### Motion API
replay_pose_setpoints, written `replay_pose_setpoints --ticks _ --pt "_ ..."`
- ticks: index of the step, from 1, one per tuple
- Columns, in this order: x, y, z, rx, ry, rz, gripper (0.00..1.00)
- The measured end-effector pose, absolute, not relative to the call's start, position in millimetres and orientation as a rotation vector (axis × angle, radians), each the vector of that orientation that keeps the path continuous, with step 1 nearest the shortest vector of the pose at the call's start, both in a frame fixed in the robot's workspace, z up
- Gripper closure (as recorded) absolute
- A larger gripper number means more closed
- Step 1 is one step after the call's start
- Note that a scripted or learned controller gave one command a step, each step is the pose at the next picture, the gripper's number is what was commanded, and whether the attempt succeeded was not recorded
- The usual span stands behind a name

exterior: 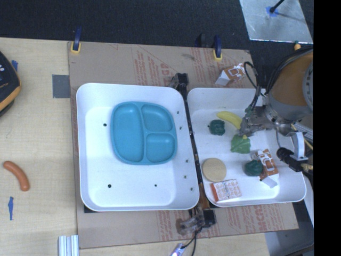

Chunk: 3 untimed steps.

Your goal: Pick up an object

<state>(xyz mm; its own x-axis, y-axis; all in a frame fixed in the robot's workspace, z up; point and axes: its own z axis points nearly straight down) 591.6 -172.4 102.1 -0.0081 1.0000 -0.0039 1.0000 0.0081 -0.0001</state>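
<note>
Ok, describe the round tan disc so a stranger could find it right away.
Look at the right-hand white bin, the one crowded with small items. Go to its near-left area, beside the wall shared with the other bin. The flat tan disc lies there, just above a red-and-white packet; it is the one round, plain beige piece.

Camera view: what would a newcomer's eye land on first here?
First the blue divided plate, alone in the left bin. Next the right bin, cluttered with small items, among them a yellow banana and a round tan disc, where the arm's hand hangs over a green piece.
</note>
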Motion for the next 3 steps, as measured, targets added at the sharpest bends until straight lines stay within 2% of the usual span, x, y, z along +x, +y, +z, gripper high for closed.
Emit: replay_pose_setpoints --ticks 1,2,3 --pt "591.6 -172.3 102.1 2.210 2.229 -0.005 0.00" --pt "592.0 -173.3 112.5 2.206 2.228 -0.004 1.00" --pt "592.0 -173.2 112.3 2.206 2.229 -0.005 0.00"
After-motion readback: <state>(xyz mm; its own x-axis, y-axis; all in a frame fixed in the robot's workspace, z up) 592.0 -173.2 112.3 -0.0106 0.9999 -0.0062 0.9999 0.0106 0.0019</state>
